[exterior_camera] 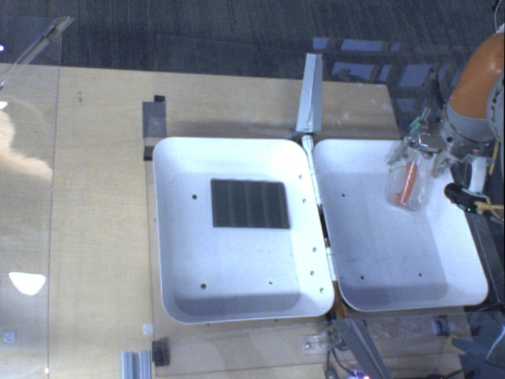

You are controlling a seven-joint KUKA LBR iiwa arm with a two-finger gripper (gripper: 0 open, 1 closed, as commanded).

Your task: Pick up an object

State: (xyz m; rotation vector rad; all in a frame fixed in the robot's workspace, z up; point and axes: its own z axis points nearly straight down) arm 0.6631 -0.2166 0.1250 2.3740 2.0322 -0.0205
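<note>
Clear orange-cored tube (405, 185) between fingers (417, 144)

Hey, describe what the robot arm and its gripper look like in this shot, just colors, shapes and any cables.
The arm enters from the right with a rounded orange band above a grey wrist. Below it, the gripper is a compact cluster of silver-grey metal parts with thin projecting pieces. A white block with dark cabling sits beside the wrist, and a small green spot shows near the cable. Finer markings are too small to read.

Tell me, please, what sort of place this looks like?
Probably a robotics lab's grasping test bench: two shallow white bins on a wooden bench, with the gripper over the right-hand one.
</note>
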